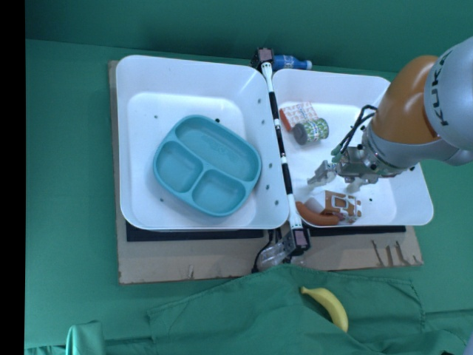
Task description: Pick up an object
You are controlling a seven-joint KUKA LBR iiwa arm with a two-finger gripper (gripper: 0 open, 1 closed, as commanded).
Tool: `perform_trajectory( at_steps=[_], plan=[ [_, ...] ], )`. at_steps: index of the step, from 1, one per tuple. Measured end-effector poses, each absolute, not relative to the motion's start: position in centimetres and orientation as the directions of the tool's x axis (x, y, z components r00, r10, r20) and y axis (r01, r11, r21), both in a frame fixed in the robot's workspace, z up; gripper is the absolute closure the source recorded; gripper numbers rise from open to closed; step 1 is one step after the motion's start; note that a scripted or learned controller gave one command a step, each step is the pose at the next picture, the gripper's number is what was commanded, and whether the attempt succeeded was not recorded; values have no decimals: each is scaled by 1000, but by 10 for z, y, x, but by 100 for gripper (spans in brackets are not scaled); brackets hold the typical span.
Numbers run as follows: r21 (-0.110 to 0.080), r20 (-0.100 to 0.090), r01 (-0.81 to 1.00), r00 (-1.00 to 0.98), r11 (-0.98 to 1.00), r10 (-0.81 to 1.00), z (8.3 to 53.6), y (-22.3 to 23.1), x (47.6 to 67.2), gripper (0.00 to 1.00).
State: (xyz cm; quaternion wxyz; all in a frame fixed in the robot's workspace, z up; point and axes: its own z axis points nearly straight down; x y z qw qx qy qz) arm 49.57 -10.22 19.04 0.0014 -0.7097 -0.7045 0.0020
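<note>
Smooth white bins (148,95) — one cradling a rounded teal tray (207,166).

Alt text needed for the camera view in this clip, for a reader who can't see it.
A grey and orange robot arm reaches in from the right, its gripper over the right white bin above a sausage and a patterned box, with a patterned can farther back. The left bin holds a teal divided plate.

A teal divided plate (208,166) lies in a white bin (148,80), a patterned can (304,123), orange-red sausage (316,214) and brown-and-white printed box (344,205) in the other white bin (410,202), a yellow banana (329,304) on green cloth (244,316).
</note>
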Motion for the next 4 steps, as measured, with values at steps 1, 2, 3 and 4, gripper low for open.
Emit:
perform_trajectory(
  at_steps=[1, 2, 3, 4],
  plan=[
    [11, -1, 1000, 3, -3, 1000, 184, -124, 536, 0],
    [18, -5, 1000, 8, -8, 1000, 185, -168, 488, 0],
    [26, -11, 1000, 8, -8, 1000, 198, -169, 491, 100],
    [24, -10, 1000, 8, -8, 1000, 197, -168, 490, 0]
  ],
)
